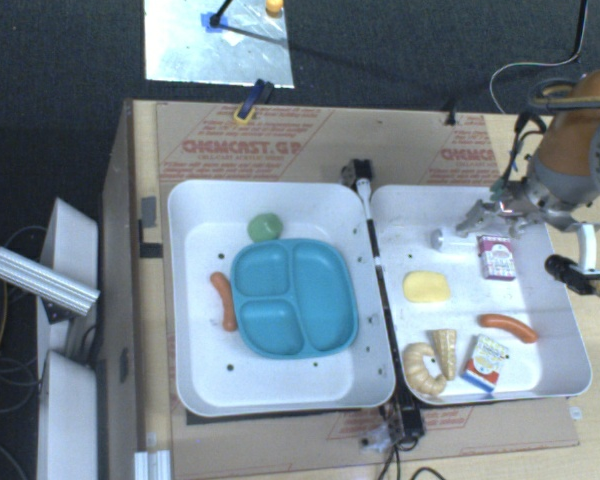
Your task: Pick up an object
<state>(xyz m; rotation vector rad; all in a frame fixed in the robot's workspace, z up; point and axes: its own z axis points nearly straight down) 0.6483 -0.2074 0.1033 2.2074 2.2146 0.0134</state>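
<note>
My gripper (496, 214) hangs over the far right part of the right bin (565, 383), its metal fingers spread open with nothing between them. Just below it lies a small maroon box (497, 258). Further toward the front are a yellow block (426, 287), an orange sausage (507, 327), a croissant (421, 369), a tan wedge (444, 349) and a red, white and blue carton (487, 361). A small grey piece (436, 238) sits left of the gripper.
The left bin (195, 378) holds a blue divided tray (292, 297), a green ball (265, 227) and another sausage (223, 300). A black divider rail (375, 258) runs between the bins. The arm's grey and orange body (572, 148) looms over the right bin's far corner.
</note>
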